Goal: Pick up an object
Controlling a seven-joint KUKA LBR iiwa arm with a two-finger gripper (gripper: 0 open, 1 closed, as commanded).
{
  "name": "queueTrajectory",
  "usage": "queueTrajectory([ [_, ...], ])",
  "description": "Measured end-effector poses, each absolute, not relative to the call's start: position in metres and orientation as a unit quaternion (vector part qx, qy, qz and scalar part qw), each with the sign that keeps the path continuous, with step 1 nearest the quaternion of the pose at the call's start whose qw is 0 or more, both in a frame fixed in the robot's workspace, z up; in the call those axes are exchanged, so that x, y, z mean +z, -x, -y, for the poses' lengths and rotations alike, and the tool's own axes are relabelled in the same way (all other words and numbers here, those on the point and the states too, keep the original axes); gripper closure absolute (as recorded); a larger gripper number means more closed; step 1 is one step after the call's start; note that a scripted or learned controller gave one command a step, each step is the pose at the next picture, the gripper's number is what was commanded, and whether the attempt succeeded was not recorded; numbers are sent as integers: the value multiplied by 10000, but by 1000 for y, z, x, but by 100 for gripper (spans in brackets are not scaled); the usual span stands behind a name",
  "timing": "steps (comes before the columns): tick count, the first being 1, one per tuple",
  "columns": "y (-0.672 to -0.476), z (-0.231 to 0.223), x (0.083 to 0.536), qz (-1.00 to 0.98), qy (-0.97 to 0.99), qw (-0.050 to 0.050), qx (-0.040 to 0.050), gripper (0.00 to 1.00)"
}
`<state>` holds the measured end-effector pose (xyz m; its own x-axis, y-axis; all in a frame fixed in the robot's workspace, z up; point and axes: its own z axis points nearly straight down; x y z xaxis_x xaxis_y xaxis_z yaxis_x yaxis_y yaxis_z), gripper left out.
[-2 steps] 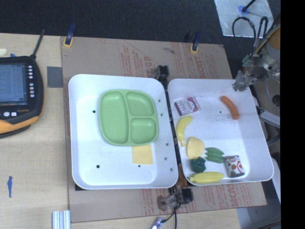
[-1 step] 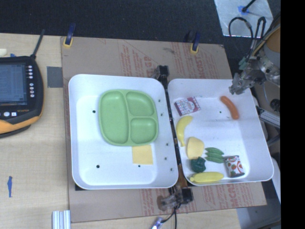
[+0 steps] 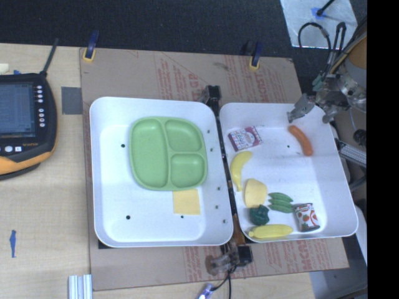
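My gripper [image 3: 311, 113] hangs over the far right corner of the right bin [image 3: 330, 167], with its fingers spread open and nothing between them. Just below it an orange sausage [image 3: 300, 140] lies on the bin floor, apart from the fingers. The same bin holds a pink packet [image 3: 244, 137], a banana [image 3: 239, 167], a pale yellow fruit [image 3: 254, 192], a green pea pod [image 3: 280, 201], a dark green vegetable [image 3: 259, 214], a small can [image 3: 305, 217] and a yellow corn cob [image 3: 270, 232].
The left bin [image 3: 109, 185] holds a green divided plate [image 3: 167, 152] and a yellow cheese slice [image 3: 186, 201]. A teach pendant [image 3: 22, 123] lies on the bench at the far left. Cables [image 3: 318, 33] loop behind the arm.
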<state>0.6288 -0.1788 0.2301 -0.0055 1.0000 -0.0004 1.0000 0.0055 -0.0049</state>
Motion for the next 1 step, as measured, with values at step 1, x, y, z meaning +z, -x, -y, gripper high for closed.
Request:
queueTrajectory([
  [1,-656,212,160,7085,7057,9,25,0],
])
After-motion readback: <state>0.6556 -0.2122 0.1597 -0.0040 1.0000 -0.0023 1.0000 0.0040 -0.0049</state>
